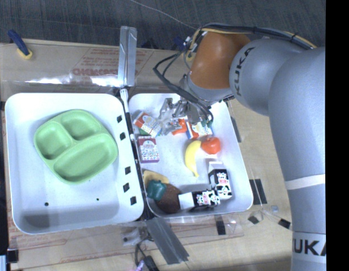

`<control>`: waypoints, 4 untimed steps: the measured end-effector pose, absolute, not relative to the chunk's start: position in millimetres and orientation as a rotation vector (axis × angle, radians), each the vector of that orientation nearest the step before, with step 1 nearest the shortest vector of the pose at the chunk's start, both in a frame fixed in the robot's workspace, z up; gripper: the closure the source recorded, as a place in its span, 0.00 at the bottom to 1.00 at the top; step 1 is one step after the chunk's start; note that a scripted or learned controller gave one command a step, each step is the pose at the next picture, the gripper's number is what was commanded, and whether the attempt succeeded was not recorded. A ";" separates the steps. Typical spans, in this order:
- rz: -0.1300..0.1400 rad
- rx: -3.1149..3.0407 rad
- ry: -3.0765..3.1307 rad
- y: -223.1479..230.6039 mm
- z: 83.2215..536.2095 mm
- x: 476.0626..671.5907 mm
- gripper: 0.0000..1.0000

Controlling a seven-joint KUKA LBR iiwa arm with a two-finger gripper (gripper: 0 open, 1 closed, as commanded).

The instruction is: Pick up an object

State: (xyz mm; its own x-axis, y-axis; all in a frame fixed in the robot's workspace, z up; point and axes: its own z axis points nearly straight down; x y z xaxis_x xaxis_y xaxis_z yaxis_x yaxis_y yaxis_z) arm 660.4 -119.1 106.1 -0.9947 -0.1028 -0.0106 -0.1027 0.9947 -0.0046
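The grey arm point(287, 95) fills the 3 o'clock side of the scene, its orange band point(215, 61) bending down over the right bin point(233, 151). The left bin point(22, 168) holds a green divided plate point(75, 144) toward its 10 o'clock part. The gripper point(177, 113) is lowered into the right bin's 12 o'clock end, among small packets; whether it is parted, closed or gripping anything cannot be told amid the clutter.

At the right bin's middle lies a yellow banana point(191, 156), touching a red tomato-like ball point(210, 145) at its 2 o'clock. A small red-and-white carton point(148, 149) sits at the bin's 9 o'clock. Two black-and-white cow-patterned cartons point(219, 184) lie toward 5 o'clock. At 7 o'clock are a brown rounded object point(169, 199) and a teal piece point(156, 190), possibly toy food.
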 end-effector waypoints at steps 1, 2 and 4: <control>-0.019 0.125 3.137 -107.4 134.4 656.0 1.00; -0.002 -0.620 3.080 -160.0 155.8 601.2 1.00; 0.000 -0.280 3.127 -118.6 210.5 657.5 1.00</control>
